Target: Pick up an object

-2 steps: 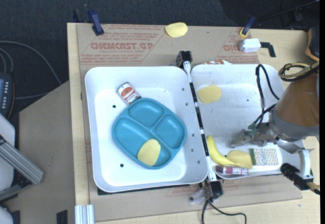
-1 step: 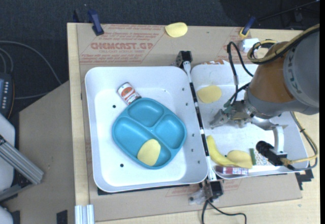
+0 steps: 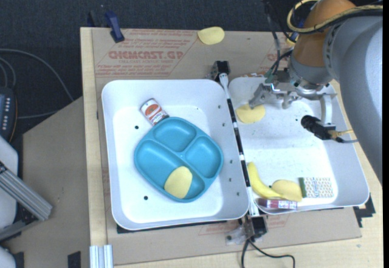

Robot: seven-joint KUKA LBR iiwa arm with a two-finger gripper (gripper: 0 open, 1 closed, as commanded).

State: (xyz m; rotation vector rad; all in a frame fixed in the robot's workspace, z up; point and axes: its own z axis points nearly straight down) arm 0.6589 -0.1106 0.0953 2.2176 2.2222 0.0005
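- Nothing is lifted yet, as far as I can judge: every object lies on a bin floor or on the bench [image 3: 152,54], so the whole pick is left to do.
- The gripper [image 3: 273,92] hangs over the right bin [image 3: 340,169], near its 11 o'clock corner, just above and beside a pale yellow lemon-like piece [image 3: 250,114].
- This piece is probably the target. It rests on the bin floor close to the wall between the bins; it looks smooth, rounded and a little flattened.
- Whether the jaws are spread or closed, I cannot tell; the metal parts are too small and mixed together. No object is seen between them.
- Other candidates lie at 6 o'clock of the right bin: a banana [image 3: 258,183], a second yellow lump [image 3: 287,188], a small printed packet [image 3: 317,187].
- The left bin [image 3: 121,194] holds a blue divided plate [image 3: 176,154] with a yellow piece [image 3: 178,182] in it, and a small can [image 3: 152,111] at 11 o'clock of the plate.
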